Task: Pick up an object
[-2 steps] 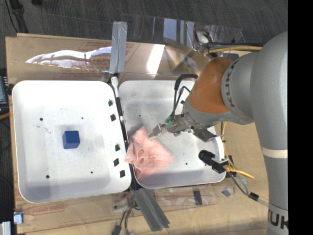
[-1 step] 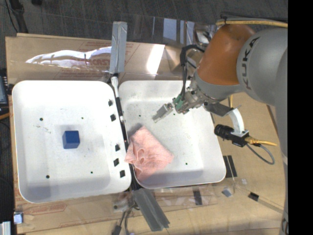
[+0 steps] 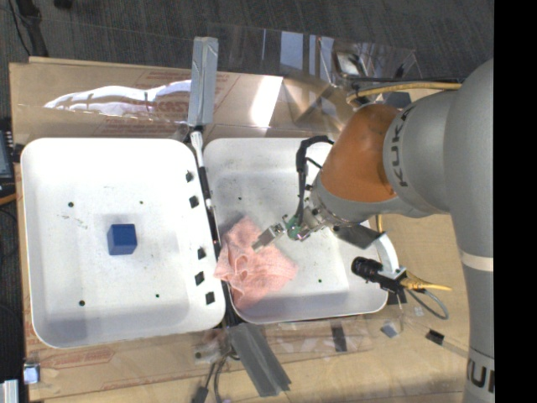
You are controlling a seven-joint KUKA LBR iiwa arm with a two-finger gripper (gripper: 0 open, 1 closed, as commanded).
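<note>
A crumpled pink cloth (image 3: 252,260) lies in the right bin (image 3: 252,166), against its left wall near the front. A small blue cube (image 3: 122,238) sits alone in the left bin (image 3: 101,309), a little left of its middle. My gripper (image 3: 268,235) reaches in from the right and hangs low over the right bin, its tip at the cloth's upper right edge. The view is too small there to tell whether it touches the cloth. The grey arm with its orange band (image 3: 361,162) covers the right part of that bin.
The two white bins stand side by side on a cardboard-covered bench, split by a taped divider (image 3: 204,225) with black clips. Clear plastic sheeting (image 3: 126,99) lies behind the bins.
</note>
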